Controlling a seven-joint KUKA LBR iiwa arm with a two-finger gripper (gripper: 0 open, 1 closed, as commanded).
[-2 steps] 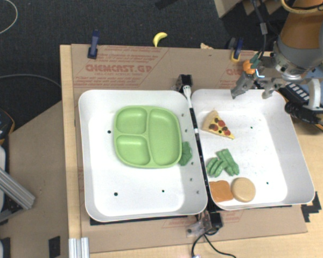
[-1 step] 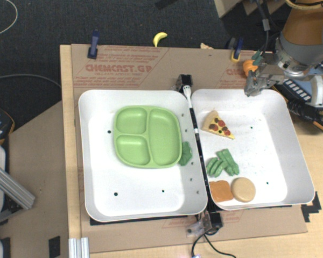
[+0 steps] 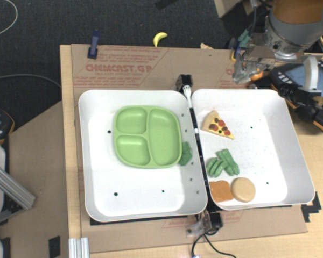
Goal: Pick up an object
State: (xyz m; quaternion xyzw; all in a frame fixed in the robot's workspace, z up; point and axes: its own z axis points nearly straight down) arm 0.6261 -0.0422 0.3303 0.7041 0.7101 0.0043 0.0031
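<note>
Hovering beyond the right bin (image 3: 269,104), hand (image 3: 243,75) holding nothing, finger spread hard to tell, pizza slice (image 3: 218,125) below.

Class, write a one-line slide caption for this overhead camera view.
Gripper above the right white bin holding a toy pizza slice, green beans and round biscuits; green divided plate left.

Left bin (image 3: 97,198): divided plate (image 3: 148,136) inside. Right bin (image 3: 280,144): pizza slice (image 3: 218,125) behind, beans (image 3: 222,164) mid, two patties (image 3: 232,190) in front. My tool (image 3: 246,69) hangs behind the right bin.
</note>
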